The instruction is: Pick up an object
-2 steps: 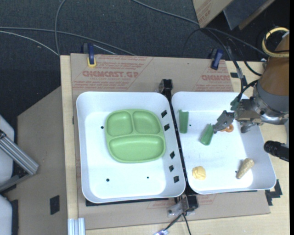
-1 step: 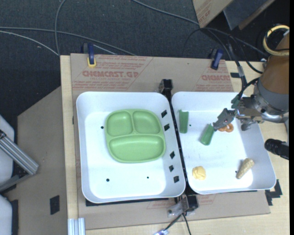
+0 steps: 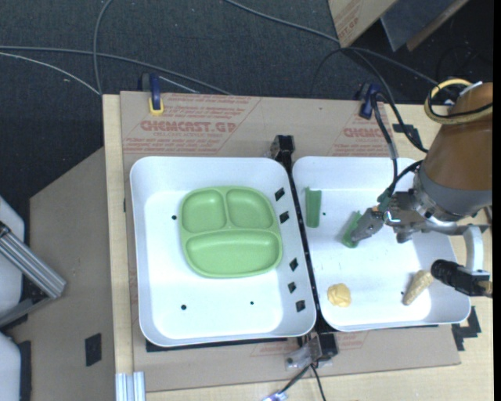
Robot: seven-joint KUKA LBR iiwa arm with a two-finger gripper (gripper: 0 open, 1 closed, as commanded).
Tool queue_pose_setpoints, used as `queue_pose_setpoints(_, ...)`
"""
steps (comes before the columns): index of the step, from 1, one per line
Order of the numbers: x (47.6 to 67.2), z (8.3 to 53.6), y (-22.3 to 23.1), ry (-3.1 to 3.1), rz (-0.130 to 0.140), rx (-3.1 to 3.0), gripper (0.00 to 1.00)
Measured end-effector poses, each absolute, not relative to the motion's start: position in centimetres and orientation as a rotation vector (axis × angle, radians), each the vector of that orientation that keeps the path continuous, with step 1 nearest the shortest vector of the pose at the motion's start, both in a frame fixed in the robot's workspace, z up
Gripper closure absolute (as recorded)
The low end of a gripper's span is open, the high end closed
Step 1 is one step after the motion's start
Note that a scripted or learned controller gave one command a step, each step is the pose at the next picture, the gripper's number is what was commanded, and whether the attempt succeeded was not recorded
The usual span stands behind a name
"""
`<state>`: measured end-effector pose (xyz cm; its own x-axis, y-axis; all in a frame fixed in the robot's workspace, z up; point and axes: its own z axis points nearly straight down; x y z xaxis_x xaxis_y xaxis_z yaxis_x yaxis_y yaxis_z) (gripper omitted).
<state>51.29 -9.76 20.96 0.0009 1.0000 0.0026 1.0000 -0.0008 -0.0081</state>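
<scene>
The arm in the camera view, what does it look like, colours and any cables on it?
The arm enters from the right: a rounded orange band above a grey wrist section. Below it sits a metallic silver gripper assembly with dark fittings. Thin black cables run along the wrist toward the gripper, and a yellow looped cable shows near the top of the orange part.

Glossy plastic bins [image 3: 156, 298], matte green tray [image 3: 231, 231]

Dark carpet floor [image 3: 196, 47] w/ cables [image 3: 98, 47] across it. Bench top: brown board [image 3: 227, 117], red print, blue clamps [image 3: 156, 92] at rear edge. Cardboard box [image 3: 356, 17] top right
</scene>
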Motion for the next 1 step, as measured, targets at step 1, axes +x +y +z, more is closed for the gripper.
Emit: queue_pose_setpoints(1,51.42,14.62,-9.66,-2.216,0.006,-2.216,0.0)
